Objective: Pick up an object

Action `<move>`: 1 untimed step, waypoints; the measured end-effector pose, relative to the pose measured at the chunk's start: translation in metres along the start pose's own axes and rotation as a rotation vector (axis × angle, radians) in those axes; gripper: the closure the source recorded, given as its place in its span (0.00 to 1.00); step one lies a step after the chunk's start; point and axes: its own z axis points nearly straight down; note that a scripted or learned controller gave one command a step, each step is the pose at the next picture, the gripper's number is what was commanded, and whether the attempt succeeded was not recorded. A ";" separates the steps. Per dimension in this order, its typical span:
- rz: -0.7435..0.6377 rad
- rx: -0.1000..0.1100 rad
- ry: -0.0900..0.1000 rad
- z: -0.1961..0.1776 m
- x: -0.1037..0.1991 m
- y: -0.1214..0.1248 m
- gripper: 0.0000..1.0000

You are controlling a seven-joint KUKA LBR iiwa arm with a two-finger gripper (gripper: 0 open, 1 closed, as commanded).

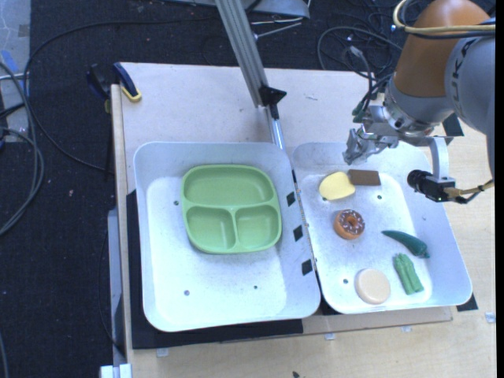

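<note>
Grey metal, the gripper hangs at the right bin's upper edge; its opening I cannot tell. It seems aimed at the brown block just below, touching the yellow piece. Donut, green pepper, beans and cream disc lie clear, lower right.

A pale wooden bench is seen across the middle of the frame, set on a dark floor. Two shallow white bins are placed on it side by side, the left bin touching the right bin along one edge, where small black clips are fixed. A black mat is visible under the bins' lower edge. An aluminium strut slants down from the top centre. A blue and yellow clamp is fastened at the bench's upper left corner. Black cables are strewn over the floor at left and top.
</note>
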 end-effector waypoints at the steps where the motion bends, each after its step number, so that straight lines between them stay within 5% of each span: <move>1: -0.004 0.007 0.002 -0.011 0.051 -0.026 1.00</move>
